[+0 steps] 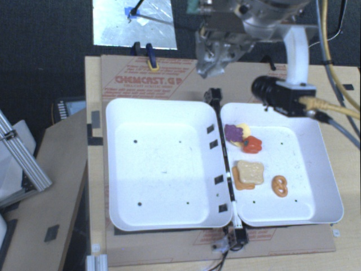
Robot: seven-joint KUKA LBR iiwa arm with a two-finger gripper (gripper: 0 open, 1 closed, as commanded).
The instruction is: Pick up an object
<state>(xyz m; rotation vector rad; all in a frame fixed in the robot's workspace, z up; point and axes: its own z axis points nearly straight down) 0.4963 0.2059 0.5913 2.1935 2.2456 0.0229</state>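
So the end effector point(214, 52) is hanging up high over the back edge of the table point(141, 78), above the seam between the two bins. The left bin point(163, 162) sits next to the right bin point(304, 208), which has a purple toy point(233, 132), a red toy point(252, 144), a toast slice point(249, 174) and a pretzel point(279, 186) spread around its middle.

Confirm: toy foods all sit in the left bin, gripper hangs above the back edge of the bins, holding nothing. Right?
Wrong bin. The camera view shows the toy foods, including the toast, pretzel and red piece, in the right bin, not the left bin. The rest stands: the gripper hangs above the back edge with nothing in it.
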